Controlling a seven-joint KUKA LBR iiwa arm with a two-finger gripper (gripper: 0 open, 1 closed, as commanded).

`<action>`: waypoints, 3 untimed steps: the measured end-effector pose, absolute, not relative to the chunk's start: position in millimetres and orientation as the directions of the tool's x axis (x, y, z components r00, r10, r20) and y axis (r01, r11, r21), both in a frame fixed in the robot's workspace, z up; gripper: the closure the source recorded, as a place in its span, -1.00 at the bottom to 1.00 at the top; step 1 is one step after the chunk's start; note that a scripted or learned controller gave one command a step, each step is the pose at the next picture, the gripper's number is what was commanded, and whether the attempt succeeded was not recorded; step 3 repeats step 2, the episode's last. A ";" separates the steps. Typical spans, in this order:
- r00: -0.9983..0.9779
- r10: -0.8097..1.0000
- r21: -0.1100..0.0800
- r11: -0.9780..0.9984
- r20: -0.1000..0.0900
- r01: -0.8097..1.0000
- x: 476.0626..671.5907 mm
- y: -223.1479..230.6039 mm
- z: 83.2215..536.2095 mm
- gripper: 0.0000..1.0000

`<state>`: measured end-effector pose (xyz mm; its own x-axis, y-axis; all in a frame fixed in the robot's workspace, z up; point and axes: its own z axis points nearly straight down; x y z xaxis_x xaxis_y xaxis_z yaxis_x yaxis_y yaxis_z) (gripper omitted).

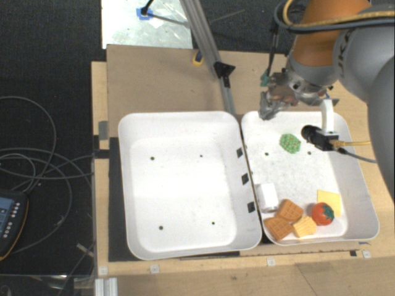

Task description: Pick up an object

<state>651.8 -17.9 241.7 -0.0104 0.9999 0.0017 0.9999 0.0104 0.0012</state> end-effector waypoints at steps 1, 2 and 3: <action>-0.011 1.000 0.004 0.011 0.002 1.000 659.8 39.8 247.0 1.00; -0.010 1.000 0.002 0.010 0.002 1.000 679.3 90.3 228.7 1.00; -0.010 1.000 0.002 0.010 0.002 1.000 679.3 90.3 228.7 1.00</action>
